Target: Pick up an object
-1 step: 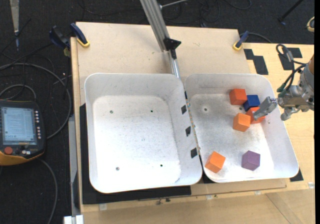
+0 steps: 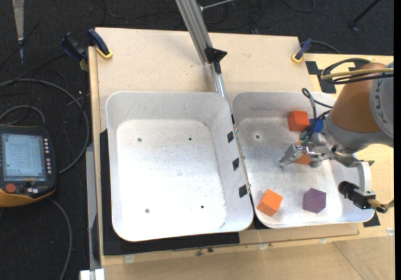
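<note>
The right bin (image 2: 250, 109) holds an orange cube (image 2: 298, 120) near its back, a second orange cube (image 2: 270, 202) at the front, and a purple cube (image 2: 314, 200) to the right of that one. My gripper (image 2: 296, 157) is low in the middle of this bin, reaching in from the right. It is just in front of the back orange cube. A small orange patch (image 2: 304, 160) shows right at the gripper's tip, and I cannot tell what it belongs to. The grey and orange arm (image 2: 357, 113) covers the bin's right side.
The left bin (image 2: 119, 147) lies beside the right one, with a dividing rim (image 2: 235, 147) between them. A metal pole (image 2: 191, 15) slants across the back of the bench. Cables hang by the wrist, and clamps sit at the bench's back corners.
</note>
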Available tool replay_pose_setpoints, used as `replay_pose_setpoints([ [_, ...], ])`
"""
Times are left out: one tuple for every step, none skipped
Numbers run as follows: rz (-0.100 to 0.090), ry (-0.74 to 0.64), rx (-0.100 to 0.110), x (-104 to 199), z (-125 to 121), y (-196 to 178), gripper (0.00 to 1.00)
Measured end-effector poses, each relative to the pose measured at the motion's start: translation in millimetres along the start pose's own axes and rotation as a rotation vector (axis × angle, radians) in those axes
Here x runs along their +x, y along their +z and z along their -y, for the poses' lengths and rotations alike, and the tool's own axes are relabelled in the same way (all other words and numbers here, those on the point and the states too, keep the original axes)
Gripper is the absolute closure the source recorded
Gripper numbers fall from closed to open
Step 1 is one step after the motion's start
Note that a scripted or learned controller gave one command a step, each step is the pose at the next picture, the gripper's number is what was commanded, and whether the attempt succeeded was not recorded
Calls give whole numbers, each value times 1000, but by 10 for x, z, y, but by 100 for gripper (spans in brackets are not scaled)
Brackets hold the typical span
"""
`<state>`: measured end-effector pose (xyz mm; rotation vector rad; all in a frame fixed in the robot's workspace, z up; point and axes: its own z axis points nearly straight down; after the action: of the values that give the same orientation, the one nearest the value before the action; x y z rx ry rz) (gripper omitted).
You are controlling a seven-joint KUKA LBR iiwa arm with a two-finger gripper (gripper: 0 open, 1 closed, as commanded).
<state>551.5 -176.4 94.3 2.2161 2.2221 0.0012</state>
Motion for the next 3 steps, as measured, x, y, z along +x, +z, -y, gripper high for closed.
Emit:
replay_pose_setpoints([
  [-1,0,3,-11,-713,2,0],
  [-2,2,4,327,-221,-19,0],
  [-1,3,1,314,-240,-116,100],
])
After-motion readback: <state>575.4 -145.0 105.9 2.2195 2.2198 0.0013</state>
